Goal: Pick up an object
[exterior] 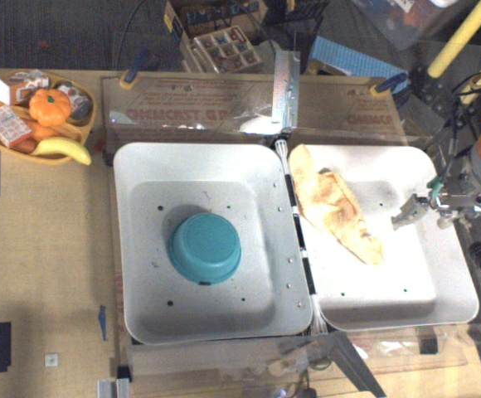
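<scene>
Here, right bin (406, 301): flat tan cloth (337, 212) along its left wall, jaws (410, 212) just right of cloth, spread impossible to tell; risk judged: cloth lies thin, a pinch may slip off.

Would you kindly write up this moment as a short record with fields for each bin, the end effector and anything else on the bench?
left bin: holds a teal bowl, upside down, near the middle
right bin: holds a yellowish-tan flat object, lying aslant along its left side
end effector: over the right part of the right bin, apart from the flat object, nothing seen between its fingers
bench, far left: basket of toy food with a pumpkin and a banana
</scene>
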Robot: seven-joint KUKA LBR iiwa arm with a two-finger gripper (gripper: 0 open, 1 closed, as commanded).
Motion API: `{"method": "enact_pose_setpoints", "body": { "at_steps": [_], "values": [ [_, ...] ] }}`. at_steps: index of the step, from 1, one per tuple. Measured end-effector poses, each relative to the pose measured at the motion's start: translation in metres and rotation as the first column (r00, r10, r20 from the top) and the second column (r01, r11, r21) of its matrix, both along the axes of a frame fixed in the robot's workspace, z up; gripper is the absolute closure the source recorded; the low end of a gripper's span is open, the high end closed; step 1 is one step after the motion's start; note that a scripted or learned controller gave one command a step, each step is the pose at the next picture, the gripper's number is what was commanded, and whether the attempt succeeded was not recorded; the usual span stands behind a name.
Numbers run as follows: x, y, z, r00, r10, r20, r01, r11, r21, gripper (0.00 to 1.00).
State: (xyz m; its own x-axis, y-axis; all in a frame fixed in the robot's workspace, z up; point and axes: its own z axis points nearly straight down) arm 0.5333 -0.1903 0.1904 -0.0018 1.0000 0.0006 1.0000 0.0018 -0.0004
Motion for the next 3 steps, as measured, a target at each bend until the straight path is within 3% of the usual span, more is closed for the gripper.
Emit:
{"method": "enact_pose_setpoints", "body": {
  "at_steps": [1,2,3],
  "values": [
    [0.009,0.043,-0.100,0.997,-0.076,0.013,0.076,0.997,-0.003,0.00],
    [0.010,0.043,-0.089,0.997,-0.080,0.018,0.080,0.997,-0.001,1.00],
    [0.077,0.089,-0.036,0.962,0.273,0.002,-0.273,0.962,-0.002,1.00]
  ]
}}
